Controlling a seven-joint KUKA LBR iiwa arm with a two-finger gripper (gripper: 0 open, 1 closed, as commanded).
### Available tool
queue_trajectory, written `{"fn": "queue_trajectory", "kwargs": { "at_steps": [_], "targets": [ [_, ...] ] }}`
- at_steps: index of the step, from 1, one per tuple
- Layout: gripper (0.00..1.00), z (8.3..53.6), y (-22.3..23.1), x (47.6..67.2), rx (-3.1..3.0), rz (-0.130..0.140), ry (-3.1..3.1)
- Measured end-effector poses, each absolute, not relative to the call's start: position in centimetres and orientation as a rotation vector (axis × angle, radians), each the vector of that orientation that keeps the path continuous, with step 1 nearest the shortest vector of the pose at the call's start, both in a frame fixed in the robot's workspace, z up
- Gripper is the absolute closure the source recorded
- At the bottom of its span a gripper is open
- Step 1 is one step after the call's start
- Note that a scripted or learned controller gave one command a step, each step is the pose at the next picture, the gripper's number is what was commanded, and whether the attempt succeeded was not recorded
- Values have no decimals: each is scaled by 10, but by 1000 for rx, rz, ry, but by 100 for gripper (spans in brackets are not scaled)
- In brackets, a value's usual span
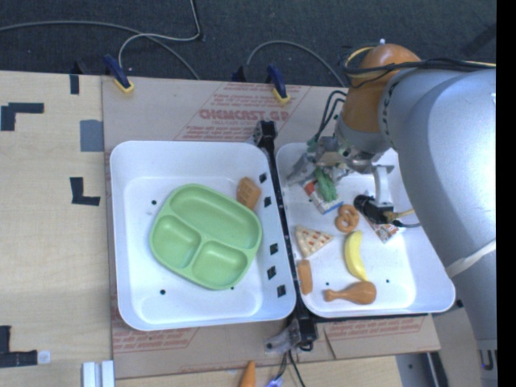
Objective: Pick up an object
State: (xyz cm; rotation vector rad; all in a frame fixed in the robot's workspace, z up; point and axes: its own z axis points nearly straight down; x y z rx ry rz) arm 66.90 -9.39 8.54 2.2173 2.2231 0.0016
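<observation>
The hand point(321, 176) is low over the back of the right bin point(419, 285), on a small green object point(326, 188) lying beside a red-and-blue packet point(322, 204). The green object seems to sit at the fingertips, but whether the hand is clenched on it or released I cannot tell, so I judge the pick unfinished, with the lift to come. Nearby lie a pretzel point(347, 218), pizza slice point(313, 239), banana point(355, 254) and drumstick point(351, 293). The left bin point(133, 164) holds a green divided plate point(206, 236).
</observation>
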Motion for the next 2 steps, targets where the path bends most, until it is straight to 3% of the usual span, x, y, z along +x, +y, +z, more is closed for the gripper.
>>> {"fn": "queue_trajectory", "kwargs": {
  "at_steps": [1,2],
  "targets": [
    [100,95,-94,669,2215,-2,2224],
    [100,185,-47,639,2219,1,2224]
  ]
}}
